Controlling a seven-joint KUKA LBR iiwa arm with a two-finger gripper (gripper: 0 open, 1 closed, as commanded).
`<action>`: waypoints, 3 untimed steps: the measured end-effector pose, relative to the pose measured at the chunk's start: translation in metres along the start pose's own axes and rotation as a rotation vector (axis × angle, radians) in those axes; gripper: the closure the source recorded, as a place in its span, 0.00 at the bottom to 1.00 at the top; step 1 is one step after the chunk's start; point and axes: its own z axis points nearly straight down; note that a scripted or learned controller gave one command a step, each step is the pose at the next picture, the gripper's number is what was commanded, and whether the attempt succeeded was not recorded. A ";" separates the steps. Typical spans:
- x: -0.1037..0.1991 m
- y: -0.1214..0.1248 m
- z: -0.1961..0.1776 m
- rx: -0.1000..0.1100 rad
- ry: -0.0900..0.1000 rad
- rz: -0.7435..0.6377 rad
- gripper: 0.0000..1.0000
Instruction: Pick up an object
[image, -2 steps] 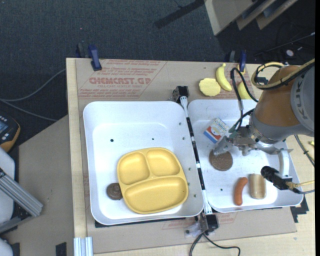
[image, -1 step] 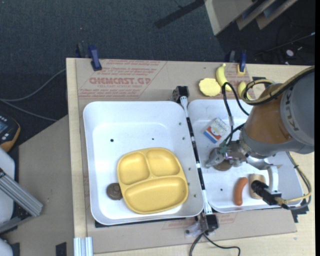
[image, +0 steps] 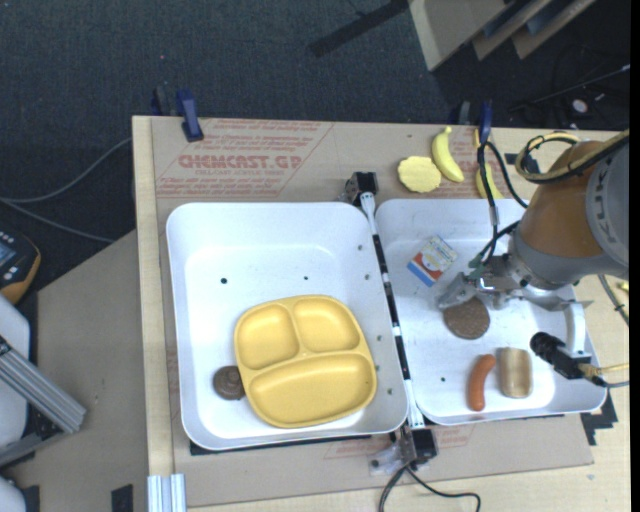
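In the right bin (image: 420, 395) lie a brown round patty (image: 467, 322), a small white, blue and red carton (image: 431, 262), an orange sausage (image: 480, 382) and a tan bread piece (image: 514, 372). My gripper (image: 468, 292) hangs low over the patty's upper edge, just below and right of the carton. Nothing visible is lifted off the bin floor. The grey arm with its orange band (image: 560, 215) comes in from the right and hides the bin's far right part.
The left bin (image: 200, 240) holds a yellow divided tray (image: 303, 358) and a small brown disc (image: 228, 382) beside it. A banana (image: 447, 155) and a yellow piece (image: 420, 174) lie on the bench behind the right bin. Cables run near the arm.
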 end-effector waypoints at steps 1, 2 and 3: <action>0.028 -0.022 0.000 0.008 0.006 -0.004 0.00; 0.027 -0.020 -0.010 0.003 0.004 -0.002 1.00; 0.118 0.013 -0.106 -0.008 0.006 -0.015 1.00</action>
